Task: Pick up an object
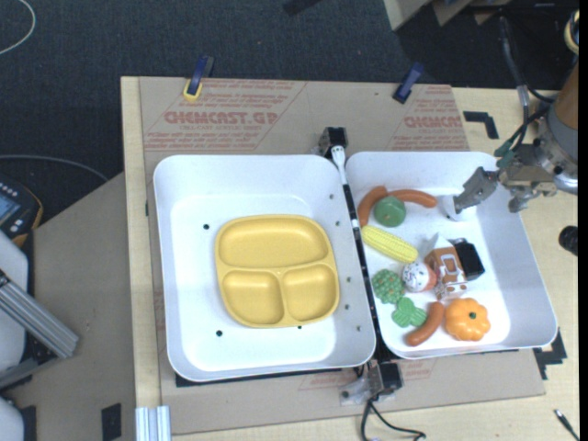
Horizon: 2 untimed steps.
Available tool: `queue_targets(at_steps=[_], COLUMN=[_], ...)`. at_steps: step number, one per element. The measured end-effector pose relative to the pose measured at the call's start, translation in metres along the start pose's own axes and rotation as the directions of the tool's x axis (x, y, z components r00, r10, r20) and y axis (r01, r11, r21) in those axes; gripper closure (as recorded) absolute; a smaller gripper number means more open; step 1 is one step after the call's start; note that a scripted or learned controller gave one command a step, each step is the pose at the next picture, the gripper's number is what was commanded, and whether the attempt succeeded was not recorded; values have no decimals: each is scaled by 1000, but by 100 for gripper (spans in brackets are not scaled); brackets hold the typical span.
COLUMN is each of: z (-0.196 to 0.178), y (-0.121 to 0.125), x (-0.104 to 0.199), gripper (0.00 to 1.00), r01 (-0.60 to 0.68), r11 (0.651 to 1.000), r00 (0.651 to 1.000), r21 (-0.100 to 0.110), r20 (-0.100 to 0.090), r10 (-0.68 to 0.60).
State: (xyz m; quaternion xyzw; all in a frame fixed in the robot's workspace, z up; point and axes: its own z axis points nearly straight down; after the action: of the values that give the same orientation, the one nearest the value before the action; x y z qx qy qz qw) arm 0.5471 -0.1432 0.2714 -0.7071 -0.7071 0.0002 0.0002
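The right bin [528,255] holds several toy foods: a curved orange hot dog [404,197], a green ball [390,211], a yellow corn cob [389,243], a green broccoli piece [388,285], a white ball [416,276], an orange pumpkin [466,320], a second sausage [424,324], a small toy truck [447,269] and a black block [467,258]. My gripper [496,195] hangs over the bin's upper right part, above bare white floor. It is open, with nothing between its fingers [474,191]. The toys lie to its left and below it.
A yellow three-compartment plate [276,269] lies in the middle of the left bin [184,200]. Clamps [195,79] hold the cardboard-covered bench at its far edge. Cables and the arm's wrist [560,145] stand at the right edge.
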Motion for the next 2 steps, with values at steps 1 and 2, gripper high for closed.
queue_targets(at_steps=[1, 2], z=[63, 109], y=[-4, 1], x=[0, -4], gripper=[0, 0], r01=[-1, -1], r11=[1000, 1000], r00=[1000, 1000], r21=[8, 6], r20=[-2, -2], r10=[1, 1])
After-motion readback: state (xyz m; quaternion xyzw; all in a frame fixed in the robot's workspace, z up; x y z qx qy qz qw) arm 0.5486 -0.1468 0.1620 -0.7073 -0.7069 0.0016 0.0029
